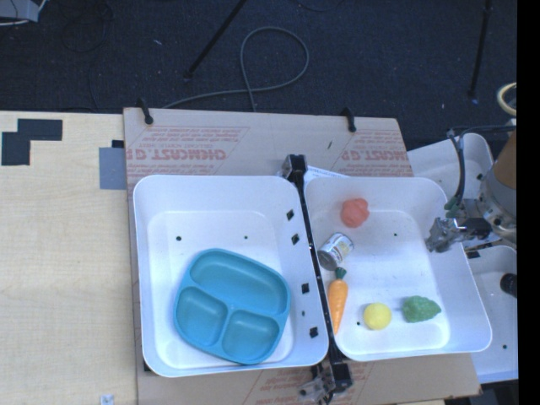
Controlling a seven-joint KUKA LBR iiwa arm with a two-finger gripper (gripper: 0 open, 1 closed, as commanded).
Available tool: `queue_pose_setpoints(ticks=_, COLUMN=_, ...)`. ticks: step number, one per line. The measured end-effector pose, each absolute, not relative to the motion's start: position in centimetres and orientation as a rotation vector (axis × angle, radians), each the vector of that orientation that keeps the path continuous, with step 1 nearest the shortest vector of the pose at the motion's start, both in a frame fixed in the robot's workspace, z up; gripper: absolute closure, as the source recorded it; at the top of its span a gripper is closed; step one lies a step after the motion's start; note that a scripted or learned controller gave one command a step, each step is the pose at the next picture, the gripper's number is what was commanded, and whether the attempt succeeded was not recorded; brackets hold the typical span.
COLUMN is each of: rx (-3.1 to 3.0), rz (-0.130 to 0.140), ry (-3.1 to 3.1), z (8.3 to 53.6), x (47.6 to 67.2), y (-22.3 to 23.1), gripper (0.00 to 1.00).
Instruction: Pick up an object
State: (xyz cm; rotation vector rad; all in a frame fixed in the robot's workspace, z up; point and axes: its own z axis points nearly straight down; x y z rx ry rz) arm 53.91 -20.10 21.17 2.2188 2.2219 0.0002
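In the right bin (pixel 422 194) lie a red ball (pixel 355 212), a small tin can (pixel 336 250), a carrot (pixel 337 303), a yellow ball (pixel 377 316) and a green piece (pixel 420 309). The gripper (pixel 441 236) stands at this bin's right rim, holding nothing between it. The left bin (pixel 160 194) holds a blue tray (pixel 232 305).

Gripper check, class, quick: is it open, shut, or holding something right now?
Gripper: at the right bin's right rim; open or shut cannot be told, and no object shows between its fingers.
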Motion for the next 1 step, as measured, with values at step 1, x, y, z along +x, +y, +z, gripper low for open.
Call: queue_pose_setpoints(ticks=1, rx=2.221, rz=-0.003, ry=2.226, z=20.96, x=53.92, y=-20.09, gripper=1.00)
